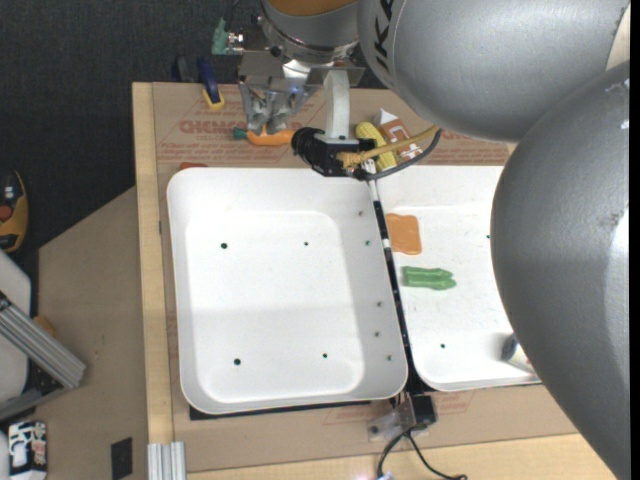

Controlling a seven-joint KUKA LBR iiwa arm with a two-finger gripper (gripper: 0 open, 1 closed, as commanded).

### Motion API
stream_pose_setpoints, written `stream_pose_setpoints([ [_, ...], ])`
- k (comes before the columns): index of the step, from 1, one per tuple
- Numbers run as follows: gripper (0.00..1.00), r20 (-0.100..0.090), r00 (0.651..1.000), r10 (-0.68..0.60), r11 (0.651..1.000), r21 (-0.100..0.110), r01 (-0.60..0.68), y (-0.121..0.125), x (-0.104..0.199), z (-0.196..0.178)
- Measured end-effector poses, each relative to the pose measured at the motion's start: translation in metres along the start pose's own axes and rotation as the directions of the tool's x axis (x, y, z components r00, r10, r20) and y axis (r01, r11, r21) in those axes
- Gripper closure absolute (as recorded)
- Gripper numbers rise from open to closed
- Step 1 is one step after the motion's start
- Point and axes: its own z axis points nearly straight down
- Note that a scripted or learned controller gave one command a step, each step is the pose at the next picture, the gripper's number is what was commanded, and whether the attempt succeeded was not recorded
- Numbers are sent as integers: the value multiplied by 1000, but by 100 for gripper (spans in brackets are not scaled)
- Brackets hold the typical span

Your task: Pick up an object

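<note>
Nearest the camera, the shallow white left bin (270,298) lies bare but for small dark dots on its floor. In the shallow white right bin (455,318) beside it, a small grey piece (510,348) peeks out at the near side. The bulky grey arm (570,268) cuts it off, so its shape cannot be made out. Farther in lie a knobbly green pod-shaped toy (428,279) and, just beyond it, a flat orange slab (404,233) close to the wall shared with the left bin. At that bin's far rim a ribbed yellow corn-like piece (368,131) and a small printed packet (396,136) sit close together, partly masked by robot hardware. Farthest, past the bins' far edge over the brown bench board (150,268), the gripper (270,120) hangs right above a small rounded orange object with a teal end (268,138). The contact there is too small to read: whether the gripper is parted or closed, or has hold of anything, I cannot tell. By my judgement nothing is lifted clear yet, and the grasp and raise remain to do. The arm hides much of the right bin.
</note>
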Motion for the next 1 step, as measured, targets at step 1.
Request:
stream_pose_setpoints([
  [1,100,-4,1000,3,1000,-12,-3,-81,-3,-180],
])
